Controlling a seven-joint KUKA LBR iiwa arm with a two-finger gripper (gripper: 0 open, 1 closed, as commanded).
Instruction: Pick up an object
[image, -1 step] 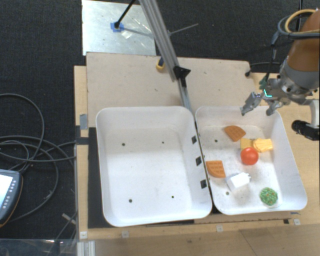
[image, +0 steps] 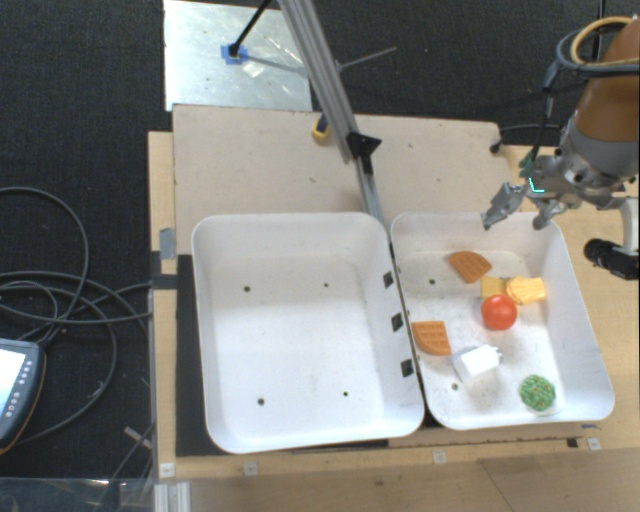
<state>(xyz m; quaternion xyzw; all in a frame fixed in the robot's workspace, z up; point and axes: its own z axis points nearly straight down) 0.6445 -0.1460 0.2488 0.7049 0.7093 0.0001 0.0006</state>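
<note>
Bench: a tan board (image: 420, 150) fills the middle of the frame and carries both bins side by side.
Left bin: a shallow white bin (image: 215, 250) at centre left, its floor showing only four small dark dots.
Divider: the two bins touch along their inner walls, with small black clips (image: 397, 322) spaced down that seam.
Right bin: a shallow white bin (image: 575, 300) at centre right, holding all the loose objects.
Orange piece, lower: a flat orange-brown piece (image: 432, 337) lies near the bin's left wall.
Orange piece, upper: a second orange-brown piece (image: 468, 265) lies toward the bin's upper middle.
White block: a small white block (image: 477, 360) sits just below the middle, tilted.
Red ball: a red ball (image: 499, 313) rests mid-bin, touching or just beside the yellow pieces.
Yellow pieces: yellow blocks (image: 524, 290) sit above and right of the ball; how many is hard to say.
Green ball: a textured green ball (image: 537, 392) lies in the lower right corner of the bin.
Gripper: the gripper (image: 522, 208) hangs over the right bin's upper rim in the upper right of the frame, fingers spread apart with nothing between them, well apart from every object.
</note>
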